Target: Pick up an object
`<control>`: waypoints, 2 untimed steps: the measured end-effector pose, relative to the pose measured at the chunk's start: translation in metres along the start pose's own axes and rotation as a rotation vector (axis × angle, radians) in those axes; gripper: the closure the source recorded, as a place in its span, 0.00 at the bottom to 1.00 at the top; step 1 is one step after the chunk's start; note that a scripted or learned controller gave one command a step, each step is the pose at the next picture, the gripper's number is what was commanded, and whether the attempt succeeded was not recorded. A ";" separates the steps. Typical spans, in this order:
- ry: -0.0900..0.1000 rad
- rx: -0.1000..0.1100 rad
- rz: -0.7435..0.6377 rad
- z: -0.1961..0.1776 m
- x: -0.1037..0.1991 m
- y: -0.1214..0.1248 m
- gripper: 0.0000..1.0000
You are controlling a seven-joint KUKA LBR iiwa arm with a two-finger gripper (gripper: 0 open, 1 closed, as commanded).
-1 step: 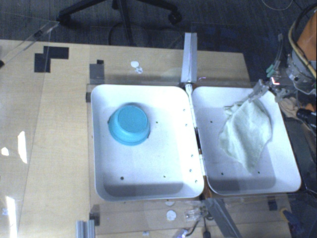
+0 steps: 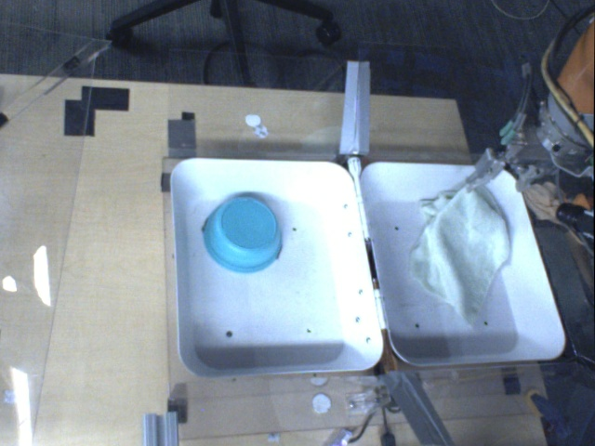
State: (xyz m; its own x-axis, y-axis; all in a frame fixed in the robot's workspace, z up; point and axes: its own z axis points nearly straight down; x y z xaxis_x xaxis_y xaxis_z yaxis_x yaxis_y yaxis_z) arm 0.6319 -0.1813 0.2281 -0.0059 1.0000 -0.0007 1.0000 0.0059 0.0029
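Note:
A pale, crumpled cloth [image 2: 465,249] lies in the right bin [image 2: 530,337]. Its upper corner is drawn into a thin point that runs up to my gripper [image 2: 487,165] at the bin's far right corner. The fingers are shut on that corner, while the rest of the cloth rests on the bin floor. An upturned blue bowl [image 2: 243,232] sits in the left bin [image 2: 279,342], far from the gripper. The arm [image 2: 562,110] comes in from the right edge.
A metal divider post [image 2: 354,110] stands behind the seam between the bins. Cables and the arm's wrist crowd the right edge. A chair base [image 2: 223,7] stands on the floor beyond the wooden bench [image 2: 84,277].

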 end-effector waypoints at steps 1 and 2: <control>-0.001 0.002 0.086 0.108 -0.003 0.021 0.00; -0.003 -0.002 0.078 0.097 -0.002 0.023 1.00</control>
State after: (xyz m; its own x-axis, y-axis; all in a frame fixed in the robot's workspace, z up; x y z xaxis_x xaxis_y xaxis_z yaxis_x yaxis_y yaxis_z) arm 0.6549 -0.1828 0.1312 0.0722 0.9974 -0.0039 0.9974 -0.0721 0.0054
